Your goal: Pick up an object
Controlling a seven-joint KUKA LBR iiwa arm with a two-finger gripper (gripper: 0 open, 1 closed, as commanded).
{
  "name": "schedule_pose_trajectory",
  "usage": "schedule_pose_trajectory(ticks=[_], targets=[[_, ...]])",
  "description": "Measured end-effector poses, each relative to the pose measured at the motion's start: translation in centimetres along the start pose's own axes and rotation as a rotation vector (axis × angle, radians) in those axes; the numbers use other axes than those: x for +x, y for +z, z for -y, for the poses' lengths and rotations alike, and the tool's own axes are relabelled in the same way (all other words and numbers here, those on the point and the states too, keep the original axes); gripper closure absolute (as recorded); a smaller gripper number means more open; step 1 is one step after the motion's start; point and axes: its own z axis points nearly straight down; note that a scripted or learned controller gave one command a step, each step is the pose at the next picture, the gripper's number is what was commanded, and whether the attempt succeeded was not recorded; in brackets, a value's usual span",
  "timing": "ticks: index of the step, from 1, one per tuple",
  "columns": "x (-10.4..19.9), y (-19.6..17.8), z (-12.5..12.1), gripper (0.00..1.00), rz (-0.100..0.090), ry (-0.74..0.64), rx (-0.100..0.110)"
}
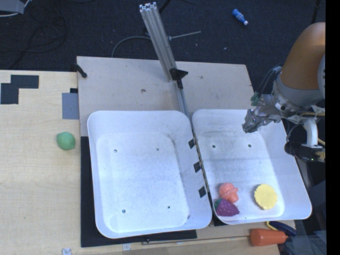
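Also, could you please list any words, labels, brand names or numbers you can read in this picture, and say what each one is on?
None: no readable text shows in the camera view.
The two white bins carry no lettering, only dark specks and small holes.
The arm's orange band is plain.
The black and grey patches on the wooden bench are blank shapes, not signs.
The small blue object on the floor is too small to tell.
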Motion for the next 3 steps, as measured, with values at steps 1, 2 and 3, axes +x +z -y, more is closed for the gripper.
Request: schedule_pose_trajectory(ticks=[1, 2, 3], targets=[[5.8, 1.0, -0.9, 1.0, -0.001, -0.004, 0.002], [11.6, 1.9, -1.6, 1.0, -0.001, -0.004, 0.002], [16.8, 0.7, -2.9, 1.0, -0.001, -0.004, 0.001]])
